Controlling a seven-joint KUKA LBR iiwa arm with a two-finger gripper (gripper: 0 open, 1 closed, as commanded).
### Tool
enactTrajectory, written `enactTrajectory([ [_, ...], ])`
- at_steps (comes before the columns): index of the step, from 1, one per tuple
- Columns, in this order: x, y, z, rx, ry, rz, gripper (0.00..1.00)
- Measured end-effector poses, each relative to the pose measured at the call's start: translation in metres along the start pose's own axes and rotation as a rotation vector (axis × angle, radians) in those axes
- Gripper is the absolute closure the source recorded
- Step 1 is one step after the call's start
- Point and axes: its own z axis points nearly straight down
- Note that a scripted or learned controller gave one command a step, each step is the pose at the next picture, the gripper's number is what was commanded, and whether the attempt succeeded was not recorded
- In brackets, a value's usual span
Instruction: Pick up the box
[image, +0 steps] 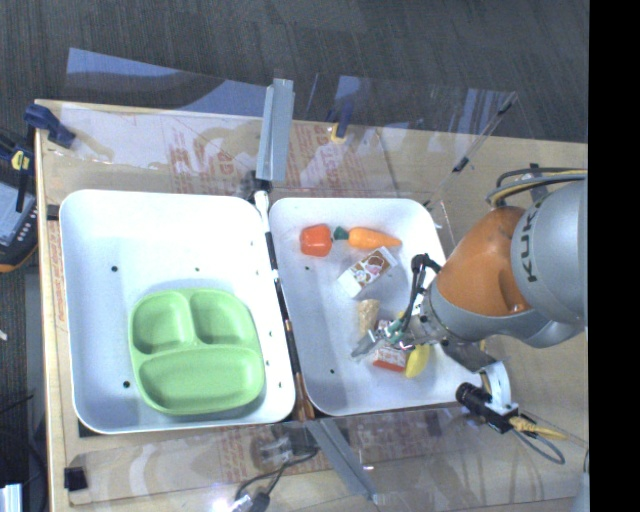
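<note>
The box (367, 271) is a small white and brown carton lying tilted in the middle of the right bin (325, 385). My gripper (372, 341) is low in that bin, nearer the front than the box and apart from it. It hovers over a beige food item (368, 314) and a red item (391, 359). The grey arm with its orange band (478, 276) comes in from the right over the bin's rim.
An orange pepper (316, 240) and a carrot (373, 239) lie at the back of the right bin. A yellow banana piece (418, 361) sits by the gripper. The left bin (90, 240) holds a green divided plate (197, 351).
</note>
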Motion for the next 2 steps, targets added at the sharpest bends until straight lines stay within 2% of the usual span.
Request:
enactTrajectory([
  [1,-0.003,0.001,-0.011,-0.001,-0.007,-0.005,1.00],
  [2,0.053,0.018,-0.108,0.008,0.006,-0.047,1.00],
])
